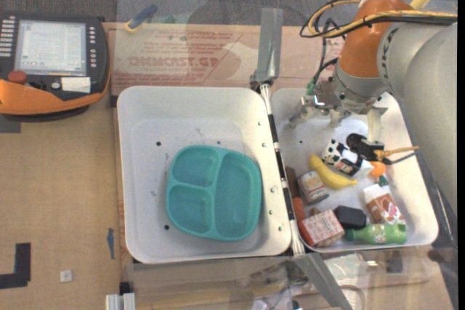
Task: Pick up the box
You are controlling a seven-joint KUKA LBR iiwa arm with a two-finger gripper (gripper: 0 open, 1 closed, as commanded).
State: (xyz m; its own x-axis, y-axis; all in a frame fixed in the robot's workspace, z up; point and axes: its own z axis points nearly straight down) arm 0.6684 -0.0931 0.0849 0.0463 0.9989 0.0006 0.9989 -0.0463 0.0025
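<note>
Two white bins (138, 156) sit side by side. The left one holds one teal plate (214, 192) with three compartments. The right bin (425, 221) holds one banana (330, 174), one box (322, 227), one can (312, 186), one green bottle (378, 233), one black-and-white toy (340, 155), one small black block (350, 217), one red-and-white packet (383, 205) and one small orange piece (378, 170). One arm (407, 62) reaches over it. One pendant (51, 65) lies on the bench.
</note>
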